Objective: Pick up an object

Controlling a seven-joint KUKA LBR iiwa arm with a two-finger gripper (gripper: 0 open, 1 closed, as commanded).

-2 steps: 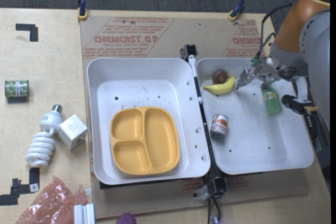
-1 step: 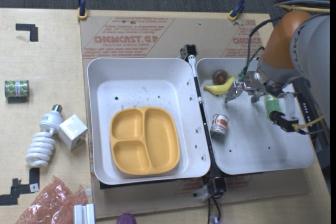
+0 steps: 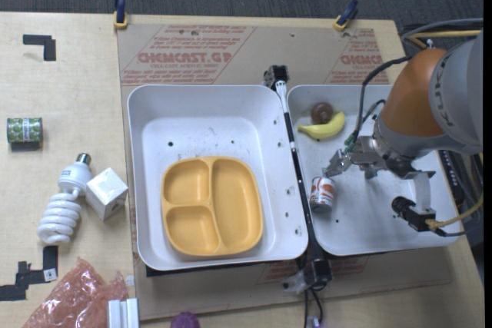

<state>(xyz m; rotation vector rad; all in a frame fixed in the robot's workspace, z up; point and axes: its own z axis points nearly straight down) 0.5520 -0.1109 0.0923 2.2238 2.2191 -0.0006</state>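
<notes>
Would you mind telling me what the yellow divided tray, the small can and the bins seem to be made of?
The divided tray looks like moulded plastic: uniform matte yellow, with soft rounded dividers. The small can is probably metal under a printed white and red label; its end looks greyish, though it is small in view. The bins seem to be thin white plastic, smooth, with rounded corners and a slight sheen.

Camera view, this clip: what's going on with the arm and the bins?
The arm's gripper is low over the right bin, just above a small can lying near the bin's left wall. A banana and a dark round fruit sit further back. Nothing is visibly held. The left bin holds a yellow divided tray.
</notes>
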